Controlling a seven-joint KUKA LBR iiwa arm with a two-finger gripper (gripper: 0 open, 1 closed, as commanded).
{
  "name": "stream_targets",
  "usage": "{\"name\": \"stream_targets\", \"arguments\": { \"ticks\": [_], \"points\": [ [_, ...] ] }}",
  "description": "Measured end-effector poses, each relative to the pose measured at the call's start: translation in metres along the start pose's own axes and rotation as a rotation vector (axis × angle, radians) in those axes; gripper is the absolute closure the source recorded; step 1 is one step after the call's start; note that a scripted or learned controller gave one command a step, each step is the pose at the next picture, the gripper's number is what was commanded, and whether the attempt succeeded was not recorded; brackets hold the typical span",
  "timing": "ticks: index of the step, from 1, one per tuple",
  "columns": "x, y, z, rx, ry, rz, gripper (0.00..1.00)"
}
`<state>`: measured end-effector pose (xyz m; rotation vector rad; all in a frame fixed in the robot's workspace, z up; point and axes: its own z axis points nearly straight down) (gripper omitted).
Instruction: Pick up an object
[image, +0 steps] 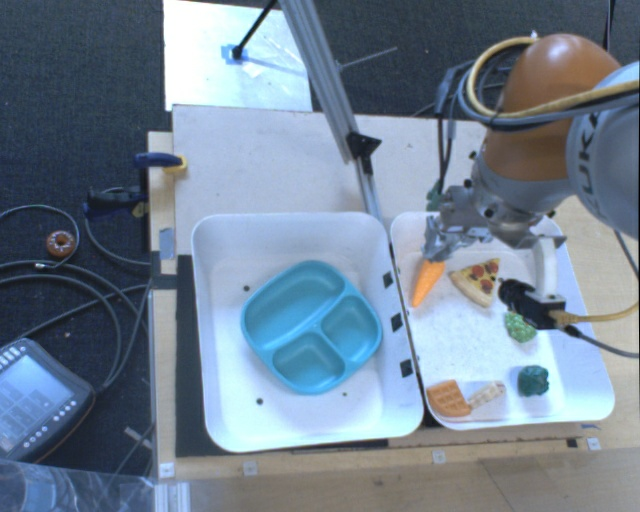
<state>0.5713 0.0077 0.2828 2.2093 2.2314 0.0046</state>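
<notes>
Two bins (215, 400) hold one tray (312, 326), one carrot (427, 283), one pizza slice (477, 279).

**What things look made of**

I see two white bins (300, 235) that look like smooth plastic, a bit matt. The blue tray (311, 326) is shiny, smooth plastic. The surface (260, 160) under the bins looks like pale, flat, dull board. The arm's orange band (545, 75) is glossy. The carrot (427, 283) and pizza slice (477, 281) look like plastic toys. The floor (70, 90) looks like dark, rough carpet.
</notes>
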Motion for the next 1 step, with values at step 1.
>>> {"name": "stream_targets", "arguments": {
  "ticks": [1],
  "points": [
    [0.0491, 0.0144, 0.0003, 0.0, 0.001, -0.001, 1.0]
  ]
}}
